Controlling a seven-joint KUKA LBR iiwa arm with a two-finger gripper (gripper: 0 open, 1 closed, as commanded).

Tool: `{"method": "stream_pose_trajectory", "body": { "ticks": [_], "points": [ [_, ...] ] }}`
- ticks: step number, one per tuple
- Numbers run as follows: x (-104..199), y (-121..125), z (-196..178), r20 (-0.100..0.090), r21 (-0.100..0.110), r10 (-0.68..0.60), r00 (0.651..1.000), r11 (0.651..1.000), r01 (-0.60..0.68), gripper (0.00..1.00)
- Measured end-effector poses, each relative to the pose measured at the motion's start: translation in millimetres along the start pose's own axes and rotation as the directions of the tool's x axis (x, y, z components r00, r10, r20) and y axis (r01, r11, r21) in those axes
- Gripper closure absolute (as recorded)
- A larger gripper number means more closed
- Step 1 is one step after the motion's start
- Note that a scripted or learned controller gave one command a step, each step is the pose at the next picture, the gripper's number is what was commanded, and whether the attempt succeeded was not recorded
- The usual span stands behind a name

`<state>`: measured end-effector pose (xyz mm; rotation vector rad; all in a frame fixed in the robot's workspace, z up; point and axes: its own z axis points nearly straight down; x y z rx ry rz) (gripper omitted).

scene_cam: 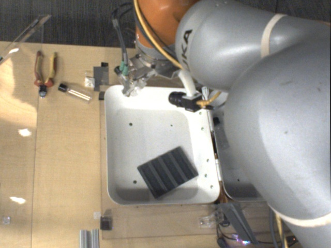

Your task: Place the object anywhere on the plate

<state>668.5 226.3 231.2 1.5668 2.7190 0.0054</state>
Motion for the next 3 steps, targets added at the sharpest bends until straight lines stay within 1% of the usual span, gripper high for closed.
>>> {"method": "stream_pose_trajectory", "body": {
  "ticks": [3],
  "points": [
    [2.4,3.0,-34.2,0.005,-0.012,-0.013,1.0,1.0,0.013,1.0]
  ]
}}
